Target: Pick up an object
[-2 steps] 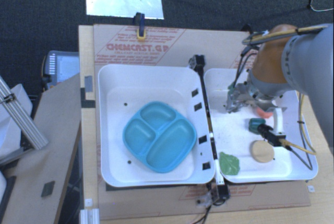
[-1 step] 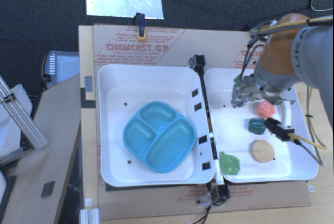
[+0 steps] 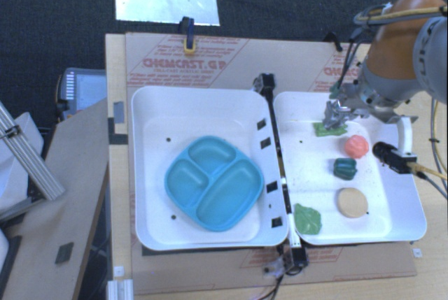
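Arm: the grey arm with its orange band (image 3: 399,47) reaches in from the right and bends down over the far part of the right-hand shallow white bin (image 3: 413,222), a pose that suits a straight descent onto something lying flat.
Gripper: the two-finger gripper (image 3: 334,117) sits low at the flat light-green leaf-shaped piece (image 3: 329,129), which lies near the bin's far edge; the tips look to be at or on its upper side (contact is a judgement here, not a clear sight).
Jaws: too small and dark against the piece to read, so it cannot be told whether they stand apart or together, and nothing shows as lifted.
Likely target: the green piece, since the tool is right over it and well apart from the rest.
Other choices: a round orange-pink ball (image 3: 356,146), a dark teal pepper-shaped toy (image 3: 344,168), a tan round biscuit-like disc (image 3: 352,203) and a bumpy green lettuce-like lump (image 3: 306,219) lie spread along the same bin, with enough gaps for separate grasps.
Left bin: the left-hand white bin (image 3: 150,117) carries a light-blue divided plastic plate (image 3: 213,182), lying flat near its middle.
Risk: a thin flat piece gives the tips little to close on, so a slip seems possible.
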Motion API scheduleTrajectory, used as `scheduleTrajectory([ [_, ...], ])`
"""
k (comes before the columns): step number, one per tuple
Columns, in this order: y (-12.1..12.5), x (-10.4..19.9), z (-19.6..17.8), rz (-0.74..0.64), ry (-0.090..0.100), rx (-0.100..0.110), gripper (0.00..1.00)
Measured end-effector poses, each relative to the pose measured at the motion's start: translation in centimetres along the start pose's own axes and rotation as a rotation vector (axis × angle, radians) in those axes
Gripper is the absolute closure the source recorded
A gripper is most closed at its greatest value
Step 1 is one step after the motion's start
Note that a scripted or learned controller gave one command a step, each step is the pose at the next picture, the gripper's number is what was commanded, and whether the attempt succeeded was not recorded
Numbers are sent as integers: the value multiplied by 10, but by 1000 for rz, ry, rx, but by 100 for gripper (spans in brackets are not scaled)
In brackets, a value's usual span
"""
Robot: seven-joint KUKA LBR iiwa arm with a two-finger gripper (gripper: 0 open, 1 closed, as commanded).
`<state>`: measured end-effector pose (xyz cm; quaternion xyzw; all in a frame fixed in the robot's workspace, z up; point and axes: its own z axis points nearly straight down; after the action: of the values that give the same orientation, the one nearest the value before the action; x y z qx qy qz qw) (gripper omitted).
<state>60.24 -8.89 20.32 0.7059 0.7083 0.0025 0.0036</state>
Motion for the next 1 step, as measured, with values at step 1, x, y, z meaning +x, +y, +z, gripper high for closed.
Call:
scheduleTrajectory([
  [1, 12, 1, -58, -2, 0, 0, 100],
])
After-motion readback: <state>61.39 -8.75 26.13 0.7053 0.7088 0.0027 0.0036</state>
